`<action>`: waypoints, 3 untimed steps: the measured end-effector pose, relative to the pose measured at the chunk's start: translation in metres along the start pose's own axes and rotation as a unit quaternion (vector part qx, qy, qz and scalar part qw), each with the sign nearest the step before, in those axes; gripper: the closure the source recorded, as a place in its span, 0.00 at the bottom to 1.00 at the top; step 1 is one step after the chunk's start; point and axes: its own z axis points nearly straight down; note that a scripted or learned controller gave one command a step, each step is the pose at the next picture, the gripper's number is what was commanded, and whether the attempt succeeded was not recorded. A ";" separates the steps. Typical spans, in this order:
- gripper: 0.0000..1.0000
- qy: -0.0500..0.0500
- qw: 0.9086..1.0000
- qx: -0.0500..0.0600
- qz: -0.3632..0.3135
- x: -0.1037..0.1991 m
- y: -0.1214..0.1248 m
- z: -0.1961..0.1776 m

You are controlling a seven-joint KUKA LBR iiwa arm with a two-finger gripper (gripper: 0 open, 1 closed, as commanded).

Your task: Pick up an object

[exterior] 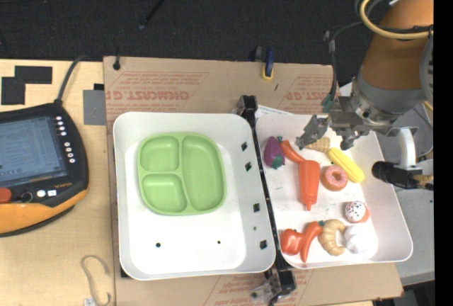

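Pick not yet made — nothing lifted.
The gripper (pixel 331 133) hung jaws spread and empty above the right bin (pixel 396 227), near the corn (pixel 346 164).

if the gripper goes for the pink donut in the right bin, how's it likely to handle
The pink donut looks like a light, rigid toy. It lies flat, so it probably won't roll. Its rounded rim may slip between fingers, and the yellow corn beside it crowds the approach.

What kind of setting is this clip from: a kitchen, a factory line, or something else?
Most likely a robotics lab bench: a teach pendant lies beside the two bins, cardboard is clamped under them, and the food in the right bin is toy food.
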 end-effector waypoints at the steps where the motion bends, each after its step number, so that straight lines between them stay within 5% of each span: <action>1: 0.00 0.000 1.000 -0.006 -0.001 0.000 0.002 -0.008; 3: 0.00 0.000 1.000 -0.005 0.001 0.002 0.001 0.086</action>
